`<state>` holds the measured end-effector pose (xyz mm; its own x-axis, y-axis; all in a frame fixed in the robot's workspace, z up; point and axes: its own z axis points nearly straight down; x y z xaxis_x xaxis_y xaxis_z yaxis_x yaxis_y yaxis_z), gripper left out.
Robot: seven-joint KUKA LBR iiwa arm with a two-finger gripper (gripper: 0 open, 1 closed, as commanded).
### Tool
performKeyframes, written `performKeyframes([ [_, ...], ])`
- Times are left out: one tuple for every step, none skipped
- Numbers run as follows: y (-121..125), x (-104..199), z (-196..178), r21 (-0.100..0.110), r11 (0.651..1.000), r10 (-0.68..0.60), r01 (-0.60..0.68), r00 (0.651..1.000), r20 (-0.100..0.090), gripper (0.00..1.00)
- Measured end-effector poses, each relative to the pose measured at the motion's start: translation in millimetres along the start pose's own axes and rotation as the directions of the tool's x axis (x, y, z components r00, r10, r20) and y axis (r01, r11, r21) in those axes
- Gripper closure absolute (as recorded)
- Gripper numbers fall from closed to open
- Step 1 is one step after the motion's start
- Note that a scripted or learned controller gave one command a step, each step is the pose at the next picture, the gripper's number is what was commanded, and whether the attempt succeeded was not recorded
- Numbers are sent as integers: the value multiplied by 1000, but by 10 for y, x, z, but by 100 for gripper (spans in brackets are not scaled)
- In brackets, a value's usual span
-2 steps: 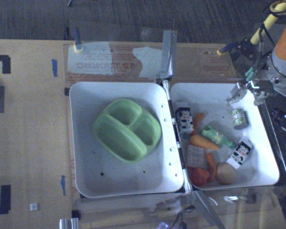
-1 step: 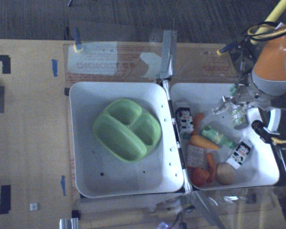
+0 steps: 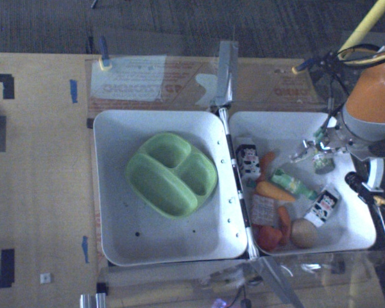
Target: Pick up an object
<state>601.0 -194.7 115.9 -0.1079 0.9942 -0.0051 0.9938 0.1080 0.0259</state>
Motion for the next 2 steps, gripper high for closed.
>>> performKeyframes([
  [256, -209, 255, 11, 999, -33, 33, 999, -11, 0],
  [616, -251, 310, 41, 968, -248, 249, 968, -37, 0],
])
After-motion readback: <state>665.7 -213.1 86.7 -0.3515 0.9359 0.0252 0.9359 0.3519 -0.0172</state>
